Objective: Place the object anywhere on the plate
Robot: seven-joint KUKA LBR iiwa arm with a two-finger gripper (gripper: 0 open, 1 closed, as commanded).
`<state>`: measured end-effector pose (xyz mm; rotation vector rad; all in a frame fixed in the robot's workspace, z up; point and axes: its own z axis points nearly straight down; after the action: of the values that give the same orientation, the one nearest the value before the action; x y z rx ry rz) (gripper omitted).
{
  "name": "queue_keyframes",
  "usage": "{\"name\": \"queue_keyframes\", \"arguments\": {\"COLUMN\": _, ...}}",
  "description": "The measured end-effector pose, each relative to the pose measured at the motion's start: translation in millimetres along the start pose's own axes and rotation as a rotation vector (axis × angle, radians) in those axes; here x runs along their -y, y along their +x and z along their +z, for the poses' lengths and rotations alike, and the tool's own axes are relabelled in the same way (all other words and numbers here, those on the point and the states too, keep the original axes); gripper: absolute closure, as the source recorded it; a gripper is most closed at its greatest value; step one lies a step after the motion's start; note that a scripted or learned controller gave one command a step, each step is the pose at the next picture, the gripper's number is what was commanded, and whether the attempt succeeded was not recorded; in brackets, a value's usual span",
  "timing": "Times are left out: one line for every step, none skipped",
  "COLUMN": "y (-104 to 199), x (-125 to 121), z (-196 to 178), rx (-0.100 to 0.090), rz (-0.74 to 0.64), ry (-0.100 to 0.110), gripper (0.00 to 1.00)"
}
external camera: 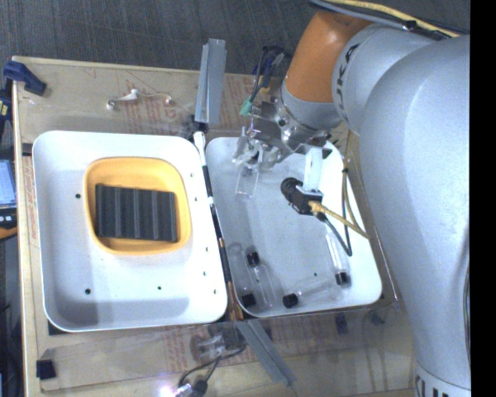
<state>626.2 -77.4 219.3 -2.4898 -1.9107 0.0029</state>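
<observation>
A yellow plate (136, 172) with a dark ridged insert (136, 213) lies in the left bin (58, 288). Several clear tubes with black caps lie along the near side of the right bin (269, 222): one (256, 278) at the near left, one (312, 290) along the front wall and one (337, 263) at the near right. My gripper (250, 162) hangs over the far left corner of the right bin, well away from the tubes. I see no object in it.
A grey divider rail (208, 81) stands at the back between the bins. The big grey arm (413, 180) with its orange band covers the right bin's right side. A clear scrap (136, 99) lies on the wooden bench behind the left bin.
</observation>
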Motion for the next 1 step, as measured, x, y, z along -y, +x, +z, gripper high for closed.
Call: {"name": "queue_keyframes", "arguments": {"y": 78.3, "x": -10.2, "z": -27.0, "rx": 0.001, "rz": -0.111, "ry": 0.0, "gripper": 1.0}}
